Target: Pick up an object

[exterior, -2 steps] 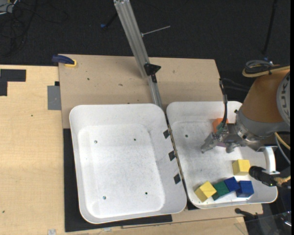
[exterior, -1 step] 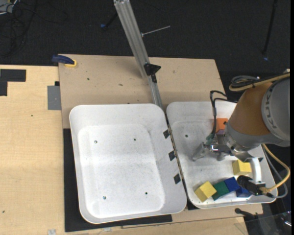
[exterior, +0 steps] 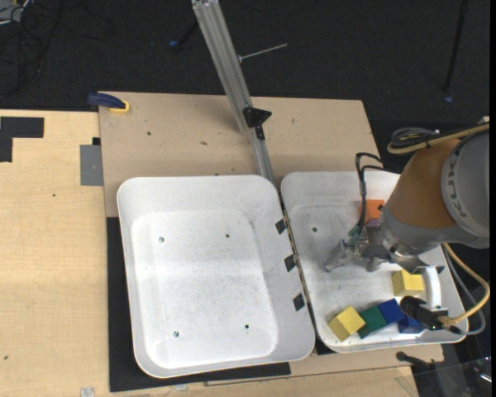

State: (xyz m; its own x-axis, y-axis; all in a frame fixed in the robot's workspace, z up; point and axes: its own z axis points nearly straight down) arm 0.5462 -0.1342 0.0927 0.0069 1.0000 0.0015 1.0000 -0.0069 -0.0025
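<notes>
Two shallow white plastic bins sit side by side on the bench in the camera view: the left bin point(exterior: 149, 201) with a bare floor, the right bin point(exterior: 310, 193) holding the loose stock. Arm: grey with an orange band point(exterior: 422, 193), entering from the right and bent low over the right bin. Two-finger gripper point(exterior: 341, 257): down near the bin floor toward the middle of the right bin, its dark tips pointing left; how wide it stands cannot be told at this size, and nothing can be made out between the tips. Candidate objects, all in the right bin: a yellow block at the front edge point(exterior: 345, 322), a blue block point(exterior: 392, 313) just beside it with something green between them, a second yellow block point(exterior: 409, 283) close under the wrist, and an orange piece point(exterior: 372, 209) partly hidden behind the arm. Judged risks: the tips sit over bare floor, well apart from the front cluster, so a closure here would likely catch nothing; the yellow, green and blue pieces lie touching, so a grasp there may pinch two or push one against the bin wall; the wrist body crowds the nearer yellow block and could knock it aside.
</notes>
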